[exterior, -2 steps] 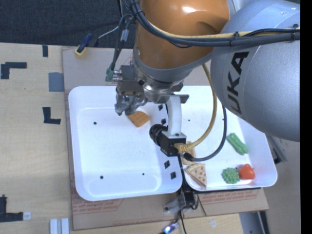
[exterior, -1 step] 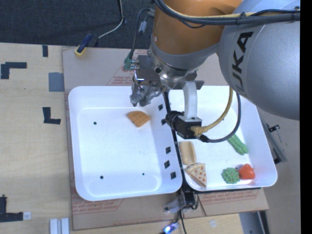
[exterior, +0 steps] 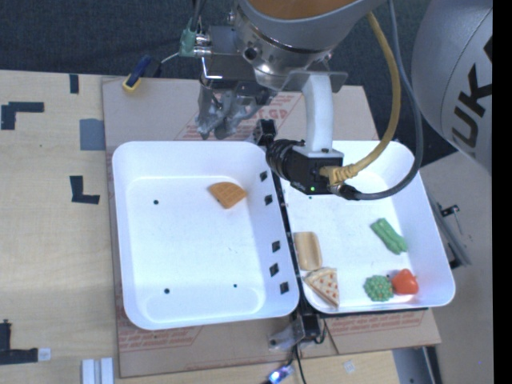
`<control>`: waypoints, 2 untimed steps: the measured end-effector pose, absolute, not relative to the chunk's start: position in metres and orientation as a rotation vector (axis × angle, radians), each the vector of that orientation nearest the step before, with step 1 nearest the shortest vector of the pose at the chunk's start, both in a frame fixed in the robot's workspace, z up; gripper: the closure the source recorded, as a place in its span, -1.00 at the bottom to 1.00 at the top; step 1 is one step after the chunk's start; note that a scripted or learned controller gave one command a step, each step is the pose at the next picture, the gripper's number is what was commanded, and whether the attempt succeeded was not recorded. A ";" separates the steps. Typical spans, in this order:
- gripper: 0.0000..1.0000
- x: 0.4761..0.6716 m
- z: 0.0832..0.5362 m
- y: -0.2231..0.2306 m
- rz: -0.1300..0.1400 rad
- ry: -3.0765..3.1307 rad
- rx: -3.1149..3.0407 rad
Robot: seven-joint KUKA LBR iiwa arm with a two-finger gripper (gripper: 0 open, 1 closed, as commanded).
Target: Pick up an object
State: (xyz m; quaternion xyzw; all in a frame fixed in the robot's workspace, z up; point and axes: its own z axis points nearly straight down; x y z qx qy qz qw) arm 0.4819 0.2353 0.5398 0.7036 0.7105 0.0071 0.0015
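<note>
Left bin [exterior: 128, 238]: one orange wedge [exterior: 227, 194], otherwise open floor.
Right bin [exterior: 428, 238]: food crowds near edge.
My gripper [exterior: 226, 120]: above left bin's far rim; opening, cannot tell.

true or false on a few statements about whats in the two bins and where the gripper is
1. The left white bin holds one orange-brown toast-like piece. True.
2. The green pickle-shaped toy lies in the left bin. False: it is in the right white bin.
3. The red tomato-like toy sits beside a green broccoli-like toy. True.
4. The gripper is over the right bin's near edge. False: it is beyond the left bin's far rim.
</note>
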 end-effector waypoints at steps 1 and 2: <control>1.00 0.483 0.534 0.233 -0.002 2.224 2.219; 1.00 0.531 0.534 0.221 -0.002 2.218 2.222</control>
